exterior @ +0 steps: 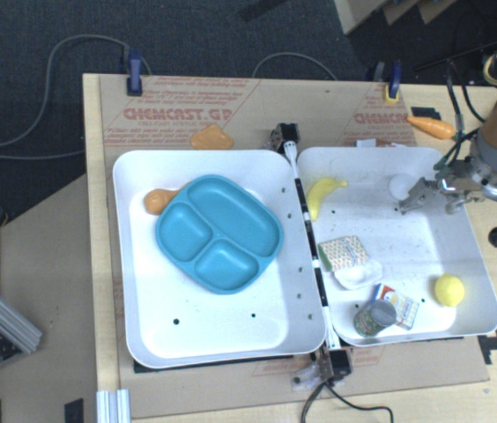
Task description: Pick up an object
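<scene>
The left bin (134, 263) holds a blue divided plate (218, 233) centrally, with open floor toward six o'clock. In the right bin (473, 263), the gripper (426, 194) hovers at one o'clock, fingers spread, gripping nothing. A yellow ball (448, 290) lies at five o'clock near the rim.

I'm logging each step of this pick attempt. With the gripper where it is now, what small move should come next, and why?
Probably a short shift toward the left bin's side and down onto the banana. The gripper hangs over the right bin near its far wall with nothing between its fingers, and the banana looks like the nearest object with bare floor around it.
</scene>
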